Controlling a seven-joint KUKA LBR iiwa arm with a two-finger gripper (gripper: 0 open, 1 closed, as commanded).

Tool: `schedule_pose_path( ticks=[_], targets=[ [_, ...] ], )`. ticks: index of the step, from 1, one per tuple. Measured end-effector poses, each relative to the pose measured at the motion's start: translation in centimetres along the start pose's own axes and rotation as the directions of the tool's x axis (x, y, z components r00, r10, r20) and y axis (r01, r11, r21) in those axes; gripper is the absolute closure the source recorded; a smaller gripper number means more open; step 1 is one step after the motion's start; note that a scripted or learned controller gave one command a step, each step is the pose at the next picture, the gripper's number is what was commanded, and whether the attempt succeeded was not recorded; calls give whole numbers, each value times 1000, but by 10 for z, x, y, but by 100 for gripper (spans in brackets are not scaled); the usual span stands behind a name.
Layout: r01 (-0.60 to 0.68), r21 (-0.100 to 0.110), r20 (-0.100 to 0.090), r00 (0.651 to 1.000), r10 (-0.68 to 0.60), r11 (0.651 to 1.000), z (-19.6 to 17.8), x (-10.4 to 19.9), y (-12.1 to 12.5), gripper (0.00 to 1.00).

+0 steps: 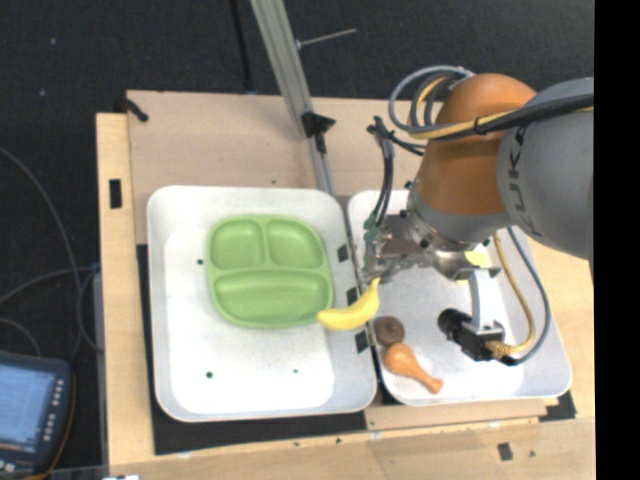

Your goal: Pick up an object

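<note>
A yellow banana (350, 313) hangs over the seam between the two bins, its lower end above the edge of the green plate (270, 271). Its upper tip runs up between the fingers of my gripper (374, 276), which is shut on it. The gripper points down at the left edge of the right bin (545, 363). Just below the banana, a small brown round piece (388, 330) lies in the right bin. An orange drumstick-shaped toy (412, 365) lies near that bin's front edge.
The green divided plate sits in the middle of the left bin (175, 298). A bit of something yellow (479, 258) peeks out beneath the wrist in the right bin. A slanted metal post (290, 68) rises behind the bins.
</note>
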State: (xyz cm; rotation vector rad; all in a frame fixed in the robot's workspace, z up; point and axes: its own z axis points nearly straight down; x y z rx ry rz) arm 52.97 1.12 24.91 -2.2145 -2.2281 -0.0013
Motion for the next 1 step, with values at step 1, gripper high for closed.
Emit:
schedule_pose_path(
  ticks=[1],
  targets=[
    [3, 0, -2, 1000, -3, 1000, 1, 59, -6, 100]
  ],
)
